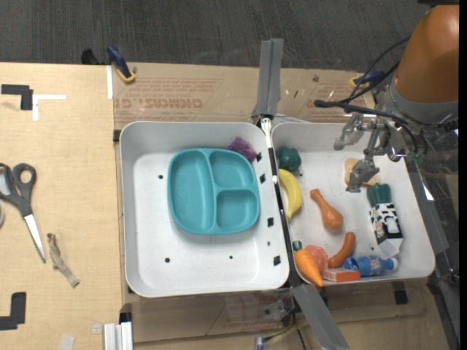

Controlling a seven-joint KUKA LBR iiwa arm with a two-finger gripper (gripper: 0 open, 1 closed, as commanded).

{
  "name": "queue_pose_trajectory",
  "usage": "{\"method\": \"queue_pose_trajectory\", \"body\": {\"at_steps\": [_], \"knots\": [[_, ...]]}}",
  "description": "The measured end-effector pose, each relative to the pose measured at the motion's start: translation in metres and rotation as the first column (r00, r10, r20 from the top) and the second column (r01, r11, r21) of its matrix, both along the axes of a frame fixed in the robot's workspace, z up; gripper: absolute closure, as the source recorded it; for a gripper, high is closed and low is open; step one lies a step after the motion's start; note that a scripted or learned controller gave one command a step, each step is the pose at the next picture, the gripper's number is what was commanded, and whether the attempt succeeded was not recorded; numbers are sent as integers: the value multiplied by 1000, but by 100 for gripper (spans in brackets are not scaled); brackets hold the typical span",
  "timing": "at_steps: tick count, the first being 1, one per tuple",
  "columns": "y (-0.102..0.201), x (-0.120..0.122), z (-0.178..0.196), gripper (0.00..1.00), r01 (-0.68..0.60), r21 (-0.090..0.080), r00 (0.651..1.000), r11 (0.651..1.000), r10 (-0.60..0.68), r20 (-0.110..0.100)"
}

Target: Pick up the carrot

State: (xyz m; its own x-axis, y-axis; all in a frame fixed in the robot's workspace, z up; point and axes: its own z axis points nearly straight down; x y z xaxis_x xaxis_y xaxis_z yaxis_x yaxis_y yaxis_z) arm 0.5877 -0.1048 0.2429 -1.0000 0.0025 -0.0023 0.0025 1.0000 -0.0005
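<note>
The carrot (309, 265) is orange with a small green top. It lies in the right bin (419, 217) at that bin's near left corner, tip pointing toward the front rim. My gripper (359, 175) hangs over the far right part of the same bin, above a tan object (353, 168). It is well apart from the carrot, up and to the right of it. Nothing shows held in it.
Around the carrot lie a sausage (341, 250), a drumstick (327, 210), a banana (290, 192), a blue bottle (372, 265) and a white carton (387, 224). The left bin (146, 261) holds a teal divided plate (215, 192) and a purple item (243, 148). Scissors (22, 203) lie on the bench.
</note>
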Motion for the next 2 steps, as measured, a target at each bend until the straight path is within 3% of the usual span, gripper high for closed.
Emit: {"method": "queue_pose_trajectory", "body": {"at_steps": [1,2], "knots": [[-25,57,-53,0,137,0,991,991,-137,3],[0,18,-150,0,326,1,945,945,-326,0]]}}
